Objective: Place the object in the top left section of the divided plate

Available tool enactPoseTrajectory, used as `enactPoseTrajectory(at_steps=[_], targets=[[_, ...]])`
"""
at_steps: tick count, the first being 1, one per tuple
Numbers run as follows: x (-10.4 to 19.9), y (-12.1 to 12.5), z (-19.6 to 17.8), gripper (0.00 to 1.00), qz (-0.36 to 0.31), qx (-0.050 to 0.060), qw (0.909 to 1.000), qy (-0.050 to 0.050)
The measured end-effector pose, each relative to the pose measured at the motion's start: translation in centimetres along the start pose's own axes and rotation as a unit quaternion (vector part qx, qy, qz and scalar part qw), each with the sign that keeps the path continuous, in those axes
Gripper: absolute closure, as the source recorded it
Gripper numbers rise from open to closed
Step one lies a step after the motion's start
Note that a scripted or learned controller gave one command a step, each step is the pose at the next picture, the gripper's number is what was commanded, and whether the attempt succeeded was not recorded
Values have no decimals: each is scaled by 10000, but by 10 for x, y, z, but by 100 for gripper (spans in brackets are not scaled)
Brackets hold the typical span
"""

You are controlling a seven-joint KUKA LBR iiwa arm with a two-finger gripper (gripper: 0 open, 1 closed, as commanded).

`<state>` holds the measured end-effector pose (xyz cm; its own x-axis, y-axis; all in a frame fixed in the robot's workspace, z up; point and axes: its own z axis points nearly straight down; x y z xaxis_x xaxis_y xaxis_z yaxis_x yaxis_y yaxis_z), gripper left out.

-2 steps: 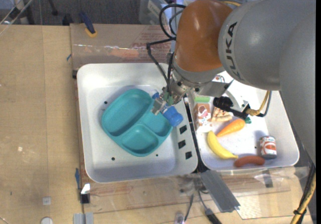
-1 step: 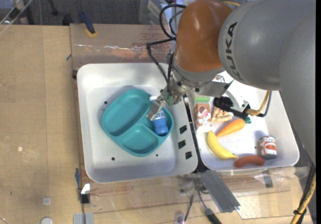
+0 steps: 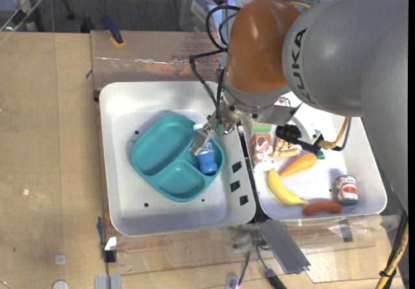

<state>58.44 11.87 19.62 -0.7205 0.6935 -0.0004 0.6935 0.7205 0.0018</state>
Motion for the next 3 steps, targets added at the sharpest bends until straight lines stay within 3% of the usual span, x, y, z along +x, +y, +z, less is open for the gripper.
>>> enactPoseTrajectory(at_steps=[3], targets=[[0,0,0,0,0,0,10000,0]])
